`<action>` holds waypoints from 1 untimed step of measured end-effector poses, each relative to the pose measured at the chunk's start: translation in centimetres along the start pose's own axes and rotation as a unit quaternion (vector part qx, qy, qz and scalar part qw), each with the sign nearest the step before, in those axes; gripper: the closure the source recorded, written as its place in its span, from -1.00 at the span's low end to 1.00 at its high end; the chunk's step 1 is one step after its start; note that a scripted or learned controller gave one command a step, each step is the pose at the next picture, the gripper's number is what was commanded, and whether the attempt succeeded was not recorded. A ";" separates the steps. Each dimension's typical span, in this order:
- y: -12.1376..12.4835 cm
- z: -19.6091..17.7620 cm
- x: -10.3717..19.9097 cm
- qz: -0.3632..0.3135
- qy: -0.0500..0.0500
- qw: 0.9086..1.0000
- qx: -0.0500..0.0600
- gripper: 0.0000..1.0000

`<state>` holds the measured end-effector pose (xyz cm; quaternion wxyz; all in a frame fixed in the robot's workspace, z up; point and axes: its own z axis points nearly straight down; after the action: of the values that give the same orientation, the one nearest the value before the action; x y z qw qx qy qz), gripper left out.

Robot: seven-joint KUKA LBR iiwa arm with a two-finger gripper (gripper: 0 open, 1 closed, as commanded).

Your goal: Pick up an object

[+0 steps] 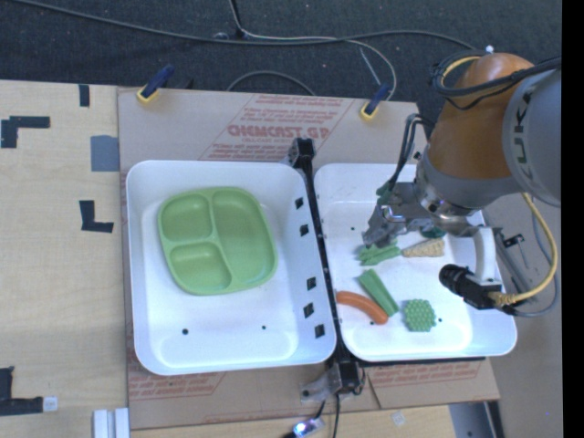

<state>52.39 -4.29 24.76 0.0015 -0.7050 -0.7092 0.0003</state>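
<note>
In the right bin [456, 340], the gripper [381, 237] sits at a green piece [378, 255] — fingers' spread and grasp, seemingly touching it, I cannot tell.

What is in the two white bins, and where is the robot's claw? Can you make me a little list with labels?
left bin: green divided plate
right bin: orange sausage-shaped toy, green stick, round bumpy green toy, pale corn-like piece, another green piece
gripper: low over the right bin, right above the green piece
holding anything: cannot tell
arm: reaches in from the right
</note>
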 end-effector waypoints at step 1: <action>-1.0 -0.2 5.8 -0.001 0.000 1.000 0.000 1.00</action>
<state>51.40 1.48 24.94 0.0016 -0.7044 -0.7098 0.0002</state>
